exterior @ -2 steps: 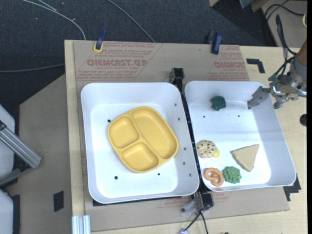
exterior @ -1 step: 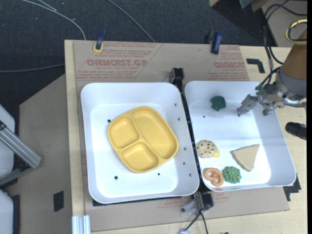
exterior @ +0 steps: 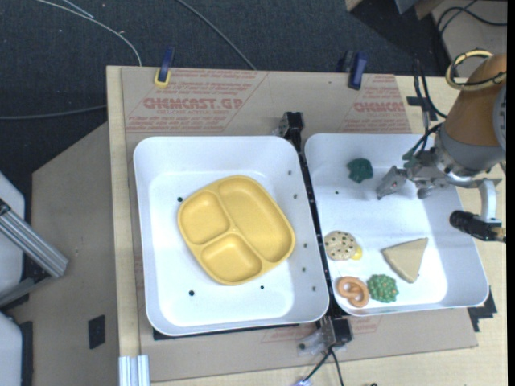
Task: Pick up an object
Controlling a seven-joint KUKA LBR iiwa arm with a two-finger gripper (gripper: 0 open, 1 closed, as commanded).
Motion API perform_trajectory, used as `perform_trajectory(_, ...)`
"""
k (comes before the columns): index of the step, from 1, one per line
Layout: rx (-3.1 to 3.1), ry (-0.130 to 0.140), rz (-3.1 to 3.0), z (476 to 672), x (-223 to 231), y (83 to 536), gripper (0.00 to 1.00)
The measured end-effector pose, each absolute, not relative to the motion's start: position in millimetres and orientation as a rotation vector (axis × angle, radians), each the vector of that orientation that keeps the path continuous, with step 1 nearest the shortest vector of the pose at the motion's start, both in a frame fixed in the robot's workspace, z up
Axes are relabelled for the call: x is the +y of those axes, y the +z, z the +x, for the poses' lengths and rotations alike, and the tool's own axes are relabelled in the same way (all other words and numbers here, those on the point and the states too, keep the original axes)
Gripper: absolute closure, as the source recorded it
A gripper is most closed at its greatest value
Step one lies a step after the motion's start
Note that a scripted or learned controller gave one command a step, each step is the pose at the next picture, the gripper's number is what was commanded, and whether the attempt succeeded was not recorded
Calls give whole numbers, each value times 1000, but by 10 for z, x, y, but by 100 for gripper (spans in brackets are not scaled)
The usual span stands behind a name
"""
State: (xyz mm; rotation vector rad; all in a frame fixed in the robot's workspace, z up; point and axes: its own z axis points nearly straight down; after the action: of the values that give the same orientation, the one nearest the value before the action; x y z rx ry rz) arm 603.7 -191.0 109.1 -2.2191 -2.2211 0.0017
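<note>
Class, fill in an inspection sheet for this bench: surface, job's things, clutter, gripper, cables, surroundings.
Surface: cardboard-covered bench bearing left bin and right bin.
Job's things: in the right bin, dark green piece, cookie, pretzel, green broccoli, tan wedge.
Clutter: yellow divided plate in the left bin.
Gripper: gripper over the right bin's upper part, holding nothing.
Cables: thin cables across the dark floor.
Surroundings: blue clamps on the bench's far edge.

Two white bins sit side by side. The left bin holds a yellow divided plate. In the right bin lie a cookie, pretzel, sandwich wedge and two green pieces. The gripper hangs beside the upper green piece, nothing between its spread fingers.
</note>
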Motion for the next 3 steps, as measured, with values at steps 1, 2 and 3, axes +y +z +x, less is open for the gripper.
perform_trajectory(1,-2223,-1,-2221,6040,-1911,1208,100)
perform_trajectory(2,-2225,-2,-2223,6071,-1917,1624,100)
perform_trajectory(3,-2226,-3,-2225,6097,-1959,2243,100)
